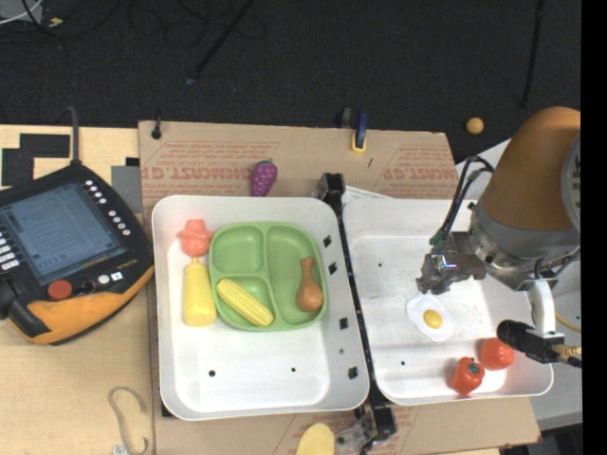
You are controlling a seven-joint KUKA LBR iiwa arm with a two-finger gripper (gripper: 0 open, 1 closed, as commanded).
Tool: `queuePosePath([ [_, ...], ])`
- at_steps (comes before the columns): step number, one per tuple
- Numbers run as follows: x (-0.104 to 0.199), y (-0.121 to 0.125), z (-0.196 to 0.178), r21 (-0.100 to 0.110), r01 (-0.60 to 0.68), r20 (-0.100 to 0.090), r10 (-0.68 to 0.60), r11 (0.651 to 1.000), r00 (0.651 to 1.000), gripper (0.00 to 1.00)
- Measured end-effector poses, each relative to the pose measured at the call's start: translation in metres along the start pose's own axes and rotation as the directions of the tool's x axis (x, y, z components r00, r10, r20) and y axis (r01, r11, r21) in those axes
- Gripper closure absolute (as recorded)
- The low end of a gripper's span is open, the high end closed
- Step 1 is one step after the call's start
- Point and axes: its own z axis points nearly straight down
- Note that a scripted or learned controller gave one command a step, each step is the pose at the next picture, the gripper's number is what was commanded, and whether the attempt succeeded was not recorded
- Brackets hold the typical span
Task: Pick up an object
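While the gripper [438, 278] hangs in the right bin [389, 368] just above the fried egg [430, 317], I cannot tell its state. Two red tomatoes [481, 364] lie beyond the egg toward the bin's near right corner, apart from it.

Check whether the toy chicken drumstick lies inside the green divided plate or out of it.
Inside: the brown toy chicken drumstick lies in the green divided plate's right-hand compartment, within its rim.
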Motion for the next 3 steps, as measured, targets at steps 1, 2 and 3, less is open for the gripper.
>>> queuePosePath([
  [1, 0.041, -0.019, 0.000, -0.001, 0.000, 0.000, 0.000, 1.000, 1.000, 1.00],
  [2, 0.078, -0.022, 0.003, -0.001, 0.000, 0.000, 0.000, 1.000, 1.000, 1.00],
  [3, 0.082, -0.022, 0.002, -0.003, -0.002, 0.002, 0.002, 1.000, 1.000, 1.00],
])
